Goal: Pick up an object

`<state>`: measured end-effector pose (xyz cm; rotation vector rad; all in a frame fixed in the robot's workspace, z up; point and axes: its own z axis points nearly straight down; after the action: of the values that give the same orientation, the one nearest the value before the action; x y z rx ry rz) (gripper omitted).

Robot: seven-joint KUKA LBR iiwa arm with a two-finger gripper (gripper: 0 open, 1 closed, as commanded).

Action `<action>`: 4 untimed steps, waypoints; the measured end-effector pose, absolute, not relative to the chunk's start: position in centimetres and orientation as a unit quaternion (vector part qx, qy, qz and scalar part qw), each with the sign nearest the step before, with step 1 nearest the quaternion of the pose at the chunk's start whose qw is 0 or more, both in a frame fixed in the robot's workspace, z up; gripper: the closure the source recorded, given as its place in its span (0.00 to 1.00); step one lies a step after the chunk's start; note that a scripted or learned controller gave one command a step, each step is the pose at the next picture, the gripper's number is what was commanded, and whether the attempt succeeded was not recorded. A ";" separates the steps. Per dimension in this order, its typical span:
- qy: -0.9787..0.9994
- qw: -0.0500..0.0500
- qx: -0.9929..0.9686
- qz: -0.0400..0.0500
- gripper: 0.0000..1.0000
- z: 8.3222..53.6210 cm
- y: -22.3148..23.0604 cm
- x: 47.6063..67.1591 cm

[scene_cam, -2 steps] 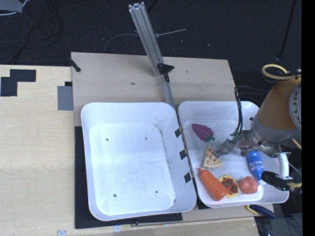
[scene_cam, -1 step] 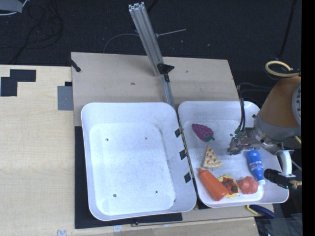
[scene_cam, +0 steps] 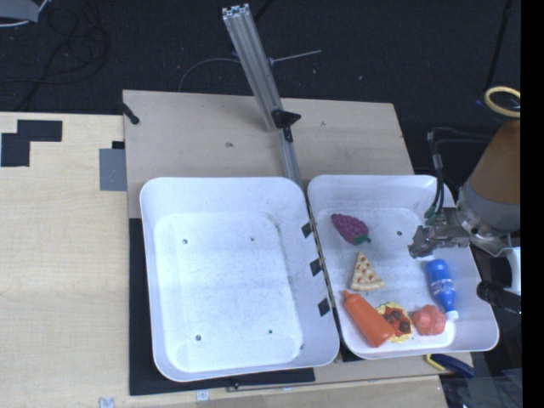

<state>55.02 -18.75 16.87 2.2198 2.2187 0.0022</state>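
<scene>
The right white bin (scene_cam: pixel 387 192) holds several toy foods: a purple grape bunch (scene_cam: pixel 349 227), a pizza slice (scene_cam: pixel 365 273), an orange carrot (scene_cam: pixel 367 319), a yellow-and-red piece (scene_cam: pixel 395 320), a red tomato-like piece (scene_cam: pixel 429 320) and a blue bottle (scene_cam: pixel 440 285). My gripper (scene_cam: pixel 422 242) hangs low over the right side of this bin, just above the bottle's upper end. Nothing shows between its fingers. The grey arm with its orange band (scene_cam: pixel 497 172) comes in from the right.
The left white bin (scene_cam: pixel 225 274) lies beside the right one, with black clips along the shared wall. A slanted aluminium post (scene_cam: pixel 259 75) stands behind the bins. Light wooden bench surface extends to the left.
</scene>
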 end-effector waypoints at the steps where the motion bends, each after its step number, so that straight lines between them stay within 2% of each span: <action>1: 0.707 0.002 0.707 0.001 1.00 21.2 -19.3 55.2; 2: 0.707 0.001 0.707 0.001 1.00 24.9 -19.4 55.3; 4: 0.709 -0.001 0.706 0.000 1.00 25.0 -8.0 52.7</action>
<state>52.71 -8.01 25.01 2.2176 2.2270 0.0002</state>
